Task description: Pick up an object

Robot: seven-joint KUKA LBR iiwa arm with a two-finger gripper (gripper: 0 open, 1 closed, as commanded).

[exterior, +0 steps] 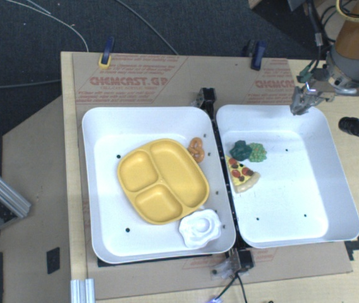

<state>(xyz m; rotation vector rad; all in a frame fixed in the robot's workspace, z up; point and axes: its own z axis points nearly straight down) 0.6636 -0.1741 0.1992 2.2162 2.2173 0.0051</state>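
we see the arm [356, 36] reaching in from the upper right, its wrist tipped down so the gripper [301, 103] hangs over the far rim of the right bin [331, 169]; we cannot tell how it is set. inside that bin, against its left wall and well apart from the gripper, lie the broccoli [248, 151] and, just nearer us, the pizza slice [243, 175]. left of that bin sits the left bin [100, 169] with a yellow tray [162, 180], pretzel [196, 148] and white lump [200, 227].

A green broccoli piece [248, 151] lay down-left of the gripper [301, 105], well apart. A pizza slice [242, 175] lay flat just beyond it.
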